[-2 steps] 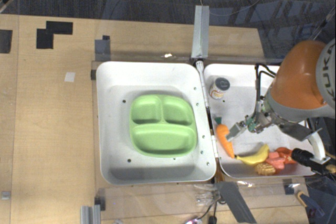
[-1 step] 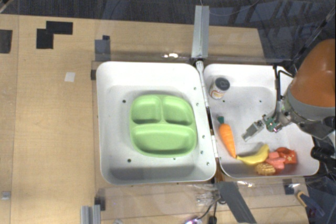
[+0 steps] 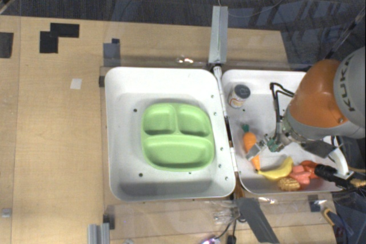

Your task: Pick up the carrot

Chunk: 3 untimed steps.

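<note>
Hovering just right of the carrot (image 3: 249,141), the fingers (image 3: 269,143) are pointing leftward; their opening I cannot tell.

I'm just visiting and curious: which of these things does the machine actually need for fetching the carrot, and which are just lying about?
For the job:
- carrot
- claw, right beside the carrot

Just lying about:
- banana
- green divided plate, left bin
- small jar
- red and orange toy foods by the banana

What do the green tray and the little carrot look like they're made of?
Green tray: probably moulded plastic, with an even colour, rounded compartments and a soft sheen. Carrot: looks like a toy, likely plastic, in uniform bright orange with a green tip; too small to be sure.
</note>
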{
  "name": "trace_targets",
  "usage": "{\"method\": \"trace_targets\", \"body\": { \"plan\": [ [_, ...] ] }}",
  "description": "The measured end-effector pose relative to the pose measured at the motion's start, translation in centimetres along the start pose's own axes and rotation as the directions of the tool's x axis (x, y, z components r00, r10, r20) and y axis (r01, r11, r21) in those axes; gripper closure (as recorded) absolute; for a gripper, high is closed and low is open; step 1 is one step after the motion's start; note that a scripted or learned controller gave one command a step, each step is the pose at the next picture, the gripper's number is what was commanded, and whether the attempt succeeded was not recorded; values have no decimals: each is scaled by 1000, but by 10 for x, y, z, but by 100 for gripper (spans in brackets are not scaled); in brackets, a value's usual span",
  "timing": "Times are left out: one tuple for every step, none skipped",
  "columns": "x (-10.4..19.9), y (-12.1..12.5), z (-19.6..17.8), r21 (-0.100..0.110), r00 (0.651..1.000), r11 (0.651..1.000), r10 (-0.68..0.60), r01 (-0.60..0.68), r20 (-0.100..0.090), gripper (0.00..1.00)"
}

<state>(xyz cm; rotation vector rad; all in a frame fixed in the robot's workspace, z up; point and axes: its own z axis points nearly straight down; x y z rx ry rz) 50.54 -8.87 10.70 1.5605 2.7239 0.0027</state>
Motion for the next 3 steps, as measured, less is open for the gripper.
{"method": "trace_targets", "body": {
  "plan": [
    [0, 3, -11, -6, 1000, 1000, -2, 2, 3, 100],
    [-14, -28, -1, -2, 987, 987, -158, 158, 2, 100],
    [27, 43, -100, -5, 992, 992, -124, 124, 6, 100]
  ]
}}
